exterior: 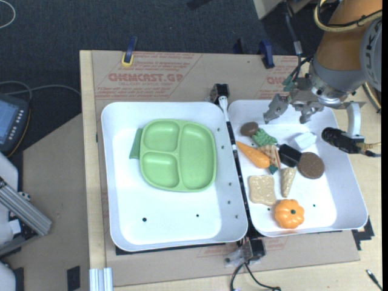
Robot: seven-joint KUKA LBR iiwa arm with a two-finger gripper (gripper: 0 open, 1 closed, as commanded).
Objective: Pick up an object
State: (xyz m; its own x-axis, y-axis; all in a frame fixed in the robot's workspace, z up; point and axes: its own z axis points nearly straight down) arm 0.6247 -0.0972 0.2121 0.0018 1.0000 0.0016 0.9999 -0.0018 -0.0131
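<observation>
A: In the right bin (345, 180), toys sit bunched together: carrot (254, 154), cracker (262, 189), pumpkin (288, 213), brown cookie (311, 165), a black block (289, 155), a small brown piece (249, 128), something green (264, 138). Any of them counts as the object.

B: Gripper (290, 109)?

A: Over the far end of that bin, above the white floor, a bit beyond the pile. Jaws spread, nothing between them.

B: Left bin (115, 162)?

A: Green divided plate (179, 155), well apart from the gripper.

B: So the grasp isn't made yet. Risks?

A: My guess: coming straight down from here, the jaws close on bare bin floor, since the nearest pieces are off to the side. If it moves in toward the pile, carrot, green piece and black block are touching or nearly, so one jaw could land on a neighbour and shove things instead of pinching. The cracker lies flat and could slip out. The pumpkin stands clearer, near the front edge.
</observation>
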